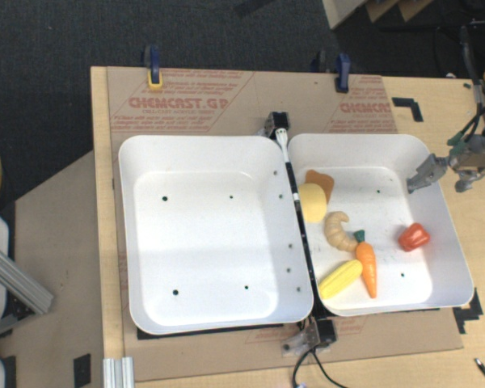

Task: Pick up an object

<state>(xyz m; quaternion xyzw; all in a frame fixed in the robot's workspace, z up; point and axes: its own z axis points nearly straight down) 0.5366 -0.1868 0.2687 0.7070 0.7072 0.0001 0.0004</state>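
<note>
One gripper (pixel 420 174), its finger state impossible to tell, is seen at the right bin (pixel 388 148)'s far right rim. A red pepper (pixel 414 237) lies nearest, well apart from the clustered carrot (pixel 368 267) and corn (pixel 340 280); a misjudged descent risks striking the rim.

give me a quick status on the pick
Gripper at right bin's upper right rim, nothing between fingers. Red pepper nearest, untouched. Carrot and other toys left of it, no obstruction.

Both white bins (pixel 202 314) looked smooth, slightly glossy plastic. The surface (pixel 250 95) under them was matt brown printed cardboard. Toy carrot (pixel 367 267), red pepper (pixel 414 237) and yellow corn (pixel 340 280) appeared shiny, moulded plastic.
</note>
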